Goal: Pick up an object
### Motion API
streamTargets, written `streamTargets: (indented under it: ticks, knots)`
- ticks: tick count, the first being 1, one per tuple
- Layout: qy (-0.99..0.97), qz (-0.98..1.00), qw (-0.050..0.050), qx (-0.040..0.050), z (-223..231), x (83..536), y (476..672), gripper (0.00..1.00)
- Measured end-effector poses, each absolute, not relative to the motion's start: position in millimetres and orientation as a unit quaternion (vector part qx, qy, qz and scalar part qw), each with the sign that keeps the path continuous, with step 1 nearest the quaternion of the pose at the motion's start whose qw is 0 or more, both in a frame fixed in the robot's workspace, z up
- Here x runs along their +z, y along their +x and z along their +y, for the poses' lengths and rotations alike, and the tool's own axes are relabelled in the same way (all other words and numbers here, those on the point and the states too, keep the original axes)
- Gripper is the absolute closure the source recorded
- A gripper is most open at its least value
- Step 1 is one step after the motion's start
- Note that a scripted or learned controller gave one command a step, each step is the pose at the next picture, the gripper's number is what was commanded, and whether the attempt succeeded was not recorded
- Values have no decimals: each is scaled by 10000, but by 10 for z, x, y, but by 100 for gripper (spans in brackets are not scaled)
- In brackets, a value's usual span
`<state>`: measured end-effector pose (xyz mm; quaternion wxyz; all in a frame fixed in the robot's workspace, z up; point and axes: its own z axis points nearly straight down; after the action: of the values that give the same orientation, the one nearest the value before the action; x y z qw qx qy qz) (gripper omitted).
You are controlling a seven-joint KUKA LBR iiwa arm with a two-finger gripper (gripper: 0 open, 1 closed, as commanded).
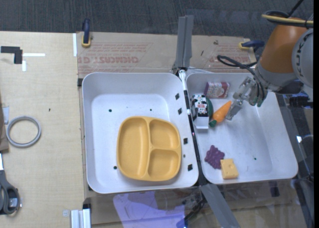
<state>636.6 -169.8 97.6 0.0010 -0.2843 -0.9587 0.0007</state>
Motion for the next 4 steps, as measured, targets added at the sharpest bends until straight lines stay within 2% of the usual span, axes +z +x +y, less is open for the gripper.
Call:
streamTargets:
  ticks: [1,2,3,4]
  knots:
    - [-5108,-8597,20,21,-1584,882,6310,0]
    - [-7263,-6868,214,204,-1280,829,6462,0]
    - [-7688,-6392,108,139,-1166,1159,6510,0]
    - [-8995,-4362,139,209,-1218,833,6481,0]
